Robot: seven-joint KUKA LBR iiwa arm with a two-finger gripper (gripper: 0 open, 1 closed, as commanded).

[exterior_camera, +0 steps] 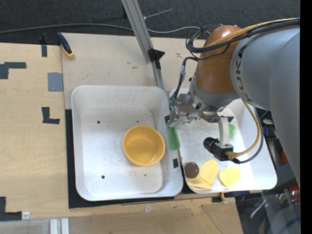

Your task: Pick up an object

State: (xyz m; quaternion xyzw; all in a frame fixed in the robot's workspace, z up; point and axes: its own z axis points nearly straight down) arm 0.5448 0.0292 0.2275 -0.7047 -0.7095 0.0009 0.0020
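My gripper (172, 121) hangs over the rim between the two bins, shut on the top end of a narrow green piece (172, 137) that points down toward the front. A yellow bowl (143, 145) stands upright in the left bin (92, 106), just left of the green piece. In the right bin (258, 174), near the front, lie a brown ball (191, 169) and two pale yellow pieces (209, 171) (230, 176). A bit of another green thing (231, 130) peeks out behind the wrist.
The grey arm with its orange band (219, 57) covers the back of the right bin. A slanted metal pole (139, 23) rises behind the left bin. A blue and yellow clamp (65, 45) sits at the bench's far left.
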